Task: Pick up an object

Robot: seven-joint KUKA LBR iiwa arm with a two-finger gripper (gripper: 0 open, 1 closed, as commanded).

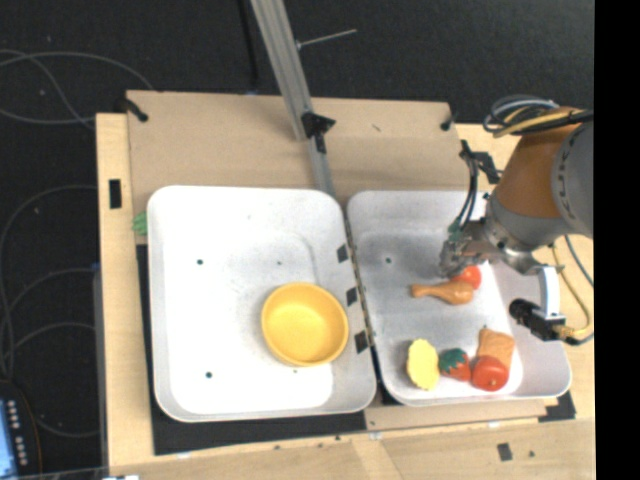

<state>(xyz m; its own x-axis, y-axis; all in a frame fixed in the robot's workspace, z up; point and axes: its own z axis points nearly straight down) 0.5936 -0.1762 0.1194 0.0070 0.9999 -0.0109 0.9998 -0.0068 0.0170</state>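
Counter [230, 143]: tan board, dark floor around | left bin [200, 238]: yellow bowl [304, 324] | right bin [400, 238]: orange drumstick-shaped toy [445, 290], yellow piece [423, 364], tomato [489, 372], carrot [495, 344] | end effector [462, 260]: low over drumstick toy's thick end beside a small red piece [471, 277]; finger spacing and contact cannot be determined.

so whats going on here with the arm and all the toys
A grey arm with an orange band reaches in from the right, and its gripper is down in the right bin, over a small red toy and a tan drumstick-shaped toy. Nothing is visibly lifted. A yellow piece, a green piece, a tomato and an orange block sit near the bin's front. A yellow bowl sits in the left bin.
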